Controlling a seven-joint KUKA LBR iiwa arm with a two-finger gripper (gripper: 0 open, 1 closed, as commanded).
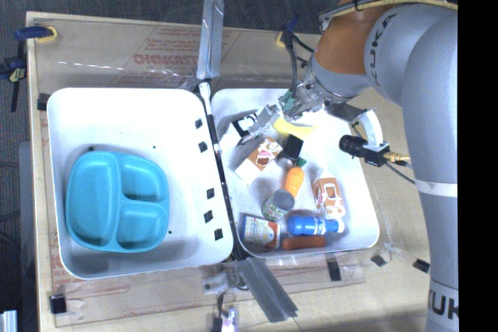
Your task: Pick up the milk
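Note:
The milk (263, 157) is a small white carton with a brown and red label. It lies tilted in the far left part of the right bin (359, 190). My gripper (258, 123) hangs low over the bin's far left corner, just beyond the carton's top end and apart from it. Its fingers stand open with nothing between them. The grey arm with its orange band (350, 43) reaches in from the right and hides the bin's far right corner.
Crowded around the milk are a yellow item (296, 127), a black block (292, 145), a carrot (294, 181), a white and orange carton (328, 197), a blue bottle (311, 225) and two cans (260, 231). A blue divided plate (117, 200) lies in the left bin (117, 109).

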